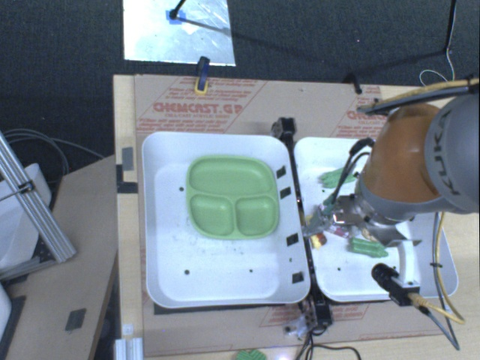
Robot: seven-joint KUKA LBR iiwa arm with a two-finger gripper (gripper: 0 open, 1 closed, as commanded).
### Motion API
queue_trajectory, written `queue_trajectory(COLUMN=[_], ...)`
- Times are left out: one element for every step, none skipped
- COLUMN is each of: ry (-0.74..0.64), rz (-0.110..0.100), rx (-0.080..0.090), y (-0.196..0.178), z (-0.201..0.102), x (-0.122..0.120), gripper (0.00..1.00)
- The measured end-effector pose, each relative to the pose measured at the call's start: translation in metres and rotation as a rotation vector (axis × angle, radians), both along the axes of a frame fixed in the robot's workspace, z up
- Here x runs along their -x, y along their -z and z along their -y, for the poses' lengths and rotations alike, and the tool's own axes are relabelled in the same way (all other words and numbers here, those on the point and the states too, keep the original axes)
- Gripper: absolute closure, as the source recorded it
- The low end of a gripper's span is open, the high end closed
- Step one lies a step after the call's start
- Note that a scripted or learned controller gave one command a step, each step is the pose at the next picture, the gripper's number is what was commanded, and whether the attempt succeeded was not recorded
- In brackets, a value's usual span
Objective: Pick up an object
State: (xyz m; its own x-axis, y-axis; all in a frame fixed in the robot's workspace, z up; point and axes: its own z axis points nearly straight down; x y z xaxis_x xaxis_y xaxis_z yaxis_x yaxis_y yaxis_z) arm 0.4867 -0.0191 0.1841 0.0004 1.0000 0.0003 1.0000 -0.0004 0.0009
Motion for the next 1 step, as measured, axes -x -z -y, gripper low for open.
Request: queue_trajectory(ry=[0.0], rz=[0.0], rx=[0.0], y=[0.0], z=[0.0], x=[0.0], gripper=[0.0])
